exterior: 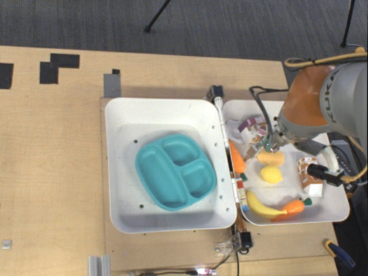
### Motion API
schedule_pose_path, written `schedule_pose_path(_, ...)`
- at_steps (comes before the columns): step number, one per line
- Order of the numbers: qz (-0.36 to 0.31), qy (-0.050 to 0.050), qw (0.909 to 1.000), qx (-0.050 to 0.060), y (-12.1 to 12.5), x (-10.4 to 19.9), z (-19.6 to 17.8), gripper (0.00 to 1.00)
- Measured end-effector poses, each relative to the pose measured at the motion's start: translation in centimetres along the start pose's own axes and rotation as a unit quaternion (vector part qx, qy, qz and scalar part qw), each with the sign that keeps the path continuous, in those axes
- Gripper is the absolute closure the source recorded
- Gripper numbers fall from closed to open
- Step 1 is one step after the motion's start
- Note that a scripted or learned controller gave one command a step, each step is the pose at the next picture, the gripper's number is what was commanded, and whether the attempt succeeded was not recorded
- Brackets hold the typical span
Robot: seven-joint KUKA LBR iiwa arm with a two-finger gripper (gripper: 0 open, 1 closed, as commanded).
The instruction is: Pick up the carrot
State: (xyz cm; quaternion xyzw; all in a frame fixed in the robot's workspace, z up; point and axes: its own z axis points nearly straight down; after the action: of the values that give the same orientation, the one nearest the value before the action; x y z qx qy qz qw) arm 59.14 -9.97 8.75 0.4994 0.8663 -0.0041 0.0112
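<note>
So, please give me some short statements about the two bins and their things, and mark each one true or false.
1. The teal divided plate lies in the left bin. True.
2. The banana lies in the left bin. False: it lies in the right bin, near its front wall.
3. The carrot touches the banana's end. True.
4. The pincer is over the left bin. False: it is over the right bin.
5. The lemon lies on the plate. False: it lies in the right bin.
</note>
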Motion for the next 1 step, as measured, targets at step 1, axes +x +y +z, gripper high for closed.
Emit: schedule_pose_path(1,-0.089,0.004,0.996,-0.006,-2.12,2.29,-0.07,0.0)
